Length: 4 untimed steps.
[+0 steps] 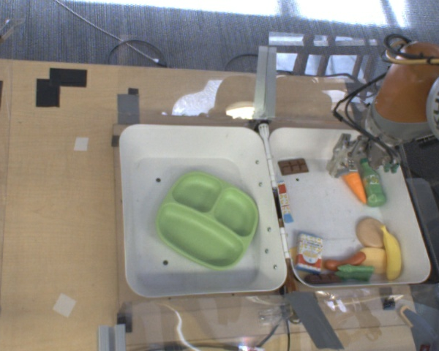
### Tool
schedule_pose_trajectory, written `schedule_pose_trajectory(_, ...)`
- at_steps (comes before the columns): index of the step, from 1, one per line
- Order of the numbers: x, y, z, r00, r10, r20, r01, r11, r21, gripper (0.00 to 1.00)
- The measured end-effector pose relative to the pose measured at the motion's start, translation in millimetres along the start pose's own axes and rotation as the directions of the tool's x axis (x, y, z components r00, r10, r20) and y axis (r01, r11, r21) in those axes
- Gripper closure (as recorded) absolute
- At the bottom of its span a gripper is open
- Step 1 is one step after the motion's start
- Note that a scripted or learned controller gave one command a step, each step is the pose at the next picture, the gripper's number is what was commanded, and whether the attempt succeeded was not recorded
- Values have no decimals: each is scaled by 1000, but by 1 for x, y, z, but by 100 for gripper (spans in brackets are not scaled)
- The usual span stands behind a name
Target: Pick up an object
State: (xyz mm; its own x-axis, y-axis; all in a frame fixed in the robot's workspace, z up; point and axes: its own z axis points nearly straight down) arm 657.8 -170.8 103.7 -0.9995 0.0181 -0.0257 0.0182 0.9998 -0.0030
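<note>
Green plastic is what I see first at the left: a divided plate lying in the left bin. In the right bin my claw is low at the far side, just above the orange carrot and beside the green bottle. I cannot tell how wide my claw stands or whether it holds anything; a banana lies near the front right corner.

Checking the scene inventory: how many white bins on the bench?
2. The left bin holds a green divided plate; the right bin holds the small food items.
</note>
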Motion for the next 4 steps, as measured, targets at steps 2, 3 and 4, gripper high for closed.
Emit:
schedule_pose_trajectory(2, 17, -12, -37, 960, -278, -19, 278, 961, -8, 100)
schedule_pose_trajectory(3, 16, -11, -39, 960, -280, -15, 280, 960, -7, 0)
schedule_pose_trajectory(4, 10, -1, 14, 962, -273, -11, 273, 962, -6, 0)
